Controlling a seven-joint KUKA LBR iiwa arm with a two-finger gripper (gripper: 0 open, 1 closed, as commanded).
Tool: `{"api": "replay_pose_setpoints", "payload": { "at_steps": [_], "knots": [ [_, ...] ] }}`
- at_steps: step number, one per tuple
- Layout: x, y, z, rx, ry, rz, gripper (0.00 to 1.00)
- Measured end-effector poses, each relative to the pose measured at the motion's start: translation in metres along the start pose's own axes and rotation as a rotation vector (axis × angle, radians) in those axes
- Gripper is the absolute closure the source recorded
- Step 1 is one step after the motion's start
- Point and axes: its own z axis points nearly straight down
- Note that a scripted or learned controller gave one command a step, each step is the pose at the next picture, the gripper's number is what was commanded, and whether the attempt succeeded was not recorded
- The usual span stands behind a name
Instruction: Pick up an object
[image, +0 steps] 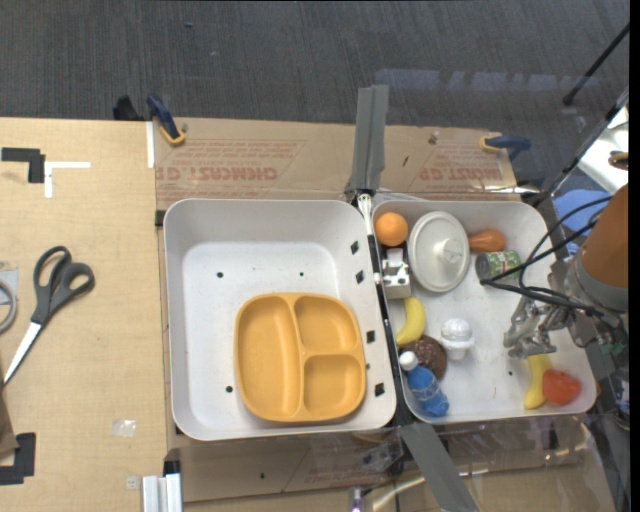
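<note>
- A pair of scissors (48, 290) with black handles lay on the bare desk (90, 400), well to the left of both bins.
- The left bin (200, 250) held a yellow divided tray (299, 356), sitting toward its near right corner.
- In the right bin (490, 375), along the left wall, an orange ball (391, 229) sat at the far end, a banana (411, 322) further forward, then a brown round thing (429, 353) and a blue bottle (426, 389) with a white cap nearest me.
- A white round lid (440, 250) lay just right of the ball, with a small white cup-like piece (457, 336) nearer the middle.
- An orange carrot-shaped toy (487, 241) and a green can (498, 265) rested near the far right.
- The gripper (528, 335) hung over the right side of that bin; I could not tell how its jaws stood, nor whether they had anything.
- Just beside it, toward the near right corner, lay a small yellow piece (537, 382) touching a red toy (562, 388).
</note>
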Motion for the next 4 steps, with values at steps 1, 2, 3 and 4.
{"api": "replay_pose_setpoints", "payload": {
  "at_steps": [1,2,3,4],
  "knots": [
    [0.0,0.0,0.0,0.0,0.0,0.0,0.0],
    [-0.002,0.001,-0.01,0.002,-0.004,-0.003,1.0],
    [-0.002,0.001,-0.01,0.001,-0.004,-0.004,0.0],
    [0.027,0.003,0.008,-0.001,-0.003,0.039,0.0]
  ]
}}
